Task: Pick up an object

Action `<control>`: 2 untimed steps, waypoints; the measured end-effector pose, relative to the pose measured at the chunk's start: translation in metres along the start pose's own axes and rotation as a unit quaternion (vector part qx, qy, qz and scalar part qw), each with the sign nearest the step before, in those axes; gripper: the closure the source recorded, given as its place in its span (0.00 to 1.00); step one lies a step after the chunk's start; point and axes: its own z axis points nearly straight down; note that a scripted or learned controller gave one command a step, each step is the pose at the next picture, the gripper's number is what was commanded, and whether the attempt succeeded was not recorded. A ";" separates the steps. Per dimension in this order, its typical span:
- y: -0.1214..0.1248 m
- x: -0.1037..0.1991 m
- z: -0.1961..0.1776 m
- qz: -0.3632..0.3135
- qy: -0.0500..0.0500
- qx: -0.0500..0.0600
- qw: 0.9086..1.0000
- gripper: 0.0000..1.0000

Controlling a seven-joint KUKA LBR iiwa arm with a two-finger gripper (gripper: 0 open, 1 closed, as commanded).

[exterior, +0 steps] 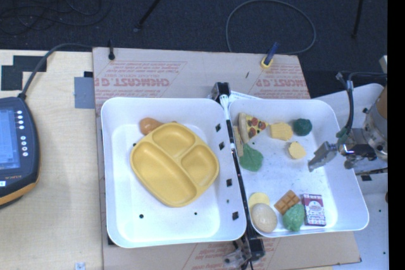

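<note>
Yellow tray (174,163) fills left bin (120,212); toy food (255,126) in right bin (345,199); hand (323,156) state unclear.

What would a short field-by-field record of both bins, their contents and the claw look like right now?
left bin: yellow divided plate, orange item behind it
right bin: pizza slice, dark green ball, red carton, other toy foods
claw: over right bin's right side, nothing seen held
task state: no object picked yet
</note>
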 end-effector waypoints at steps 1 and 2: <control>-0.010 0.035 0.126 -0.001 0.003 0.005 1.000 0.00; -0.006 0.027 0.177 0.000 0.000 -0.001 1.000 0.00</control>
